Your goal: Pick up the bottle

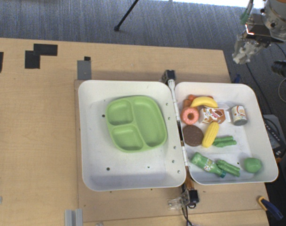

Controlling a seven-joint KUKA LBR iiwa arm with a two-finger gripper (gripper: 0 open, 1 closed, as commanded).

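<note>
Right, the gripper [242, 52] hangs high, outside the right bin's [256, 97] far right corner, well apart from everything in it, and from this angle I can't tell whether it is open or closed. The bottle [206, 164] I want is the green one with the label, lying on its side near the near edge of the right bin, toward its near left corner. It lies at a slant, one end toward the left wall, the other just beside a green vegetable [229, 168]. That neighbour is my worry: come down at that end and I judge I'd catch both. So I want to travel across the bin up high, clear of the corn [210, 134] and the cookie [193, 134], then line up over the bottle's labelled middle, with the grip set across its narrow width, not along it. Descend straight, low enough to get round the body, since a round bottle lying flat may roll away
</note>
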